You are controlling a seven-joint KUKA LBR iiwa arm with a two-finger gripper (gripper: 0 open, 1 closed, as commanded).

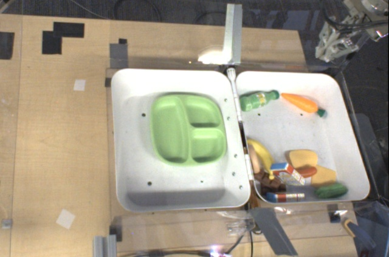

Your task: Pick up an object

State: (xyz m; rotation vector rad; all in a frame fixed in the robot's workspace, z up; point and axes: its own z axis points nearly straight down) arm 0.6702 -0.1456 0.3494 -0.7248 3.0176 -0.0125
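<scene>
My gripper hangs at the upper right, beyond the far right corner of the right bin, with nothing visibly in it. In that bin a green bottle lies near the far left corner. An orange carrot lies to its right. Along the near side sit a yellow banana, a tan bread piece, a small red and blue box, a yellow wedge, a green pickle-like piece and a marker.
The left bin holds a green divided plate. A metal post rises behind the divider between the bins. Wooden bench surface stretches to the left. Cables hang around the arm at the upper right.
</scene>
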